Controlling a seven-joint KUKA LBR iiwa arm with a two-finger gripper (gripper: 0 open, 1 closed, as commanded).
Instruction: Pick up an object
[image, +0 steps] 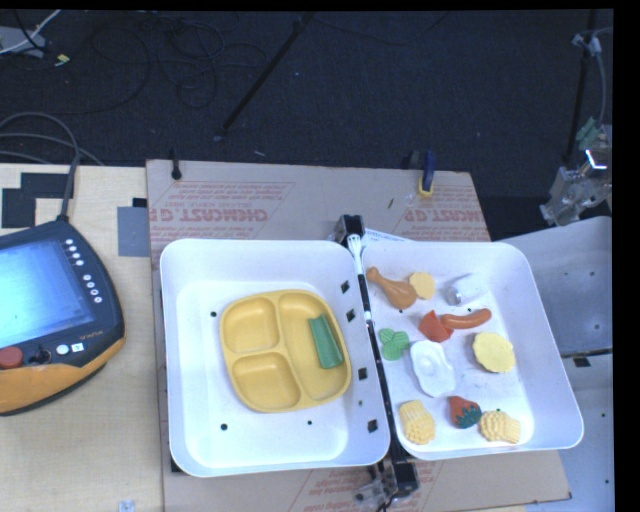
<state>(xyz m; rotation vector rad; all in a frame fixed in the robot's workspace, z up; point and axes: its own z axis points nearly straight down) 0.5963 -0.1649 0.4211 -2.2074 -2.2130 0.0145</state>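
Toy foods crowd the right bin (540, 300); the sausage (466, 321) lies near its middle. Descend straight over it, straddling its narrow width. The end effector's state: cannot tell

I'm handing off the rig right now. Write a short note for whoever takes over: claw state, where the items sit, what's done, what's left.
Claw: parked at the upper right, beyond the bins, away from the items; too small to tell its state.
Left bin: yellow tray with a green block in its right compartment.
Right bin: toy food, including drumstick, sausage, fried egg, broccoli, strawberry, two corn pieces.
Done: nothing lifted, all items lie in the bins.
Left: bring the arm over a bin, grasp one item, lift it.
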